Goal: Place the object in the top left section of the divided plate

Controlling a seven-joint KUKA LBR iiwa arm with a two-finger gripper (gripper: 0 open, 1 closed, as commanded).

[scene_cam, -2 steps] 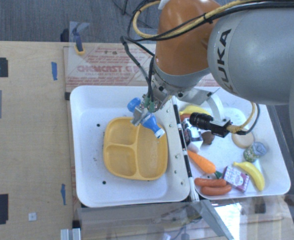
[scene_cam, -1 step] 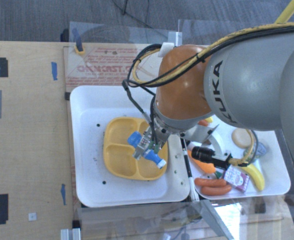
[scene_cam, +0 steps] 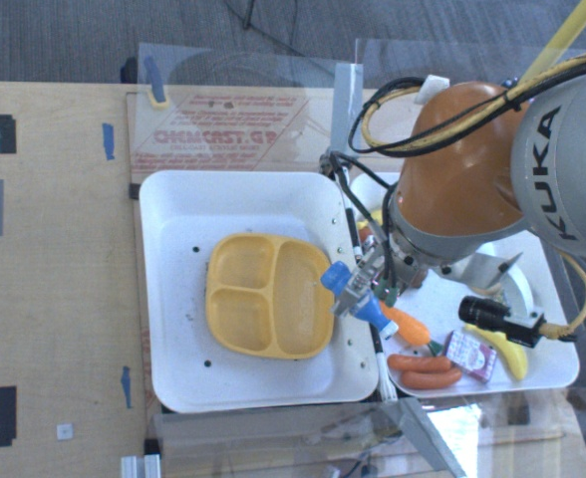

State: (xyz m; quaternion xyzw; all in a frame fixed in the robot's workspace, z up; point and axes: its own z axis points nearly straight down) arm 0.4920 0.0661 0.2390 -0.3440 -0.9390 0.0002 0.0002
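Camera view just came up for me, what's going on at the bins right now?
The KUKA arm reaches in over the bins, its gripper at the right edge of the yellow divided plate in the left bin. A blue object sits at the gripper. The plate's sections hold nothing yet. A carrot, sausages and a banana lie in the right bin.

One fixed overhead camera, slanted down on both white bins [scene_cam: 163, 267], arm [scene_cam: 472, 167] entering from right.

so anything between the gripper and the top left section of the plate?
Nothing visible. The gripper sits at the right edge of the yellow divided plate with a blue object at its fingers; the plate's sections look bare, the top left one included.
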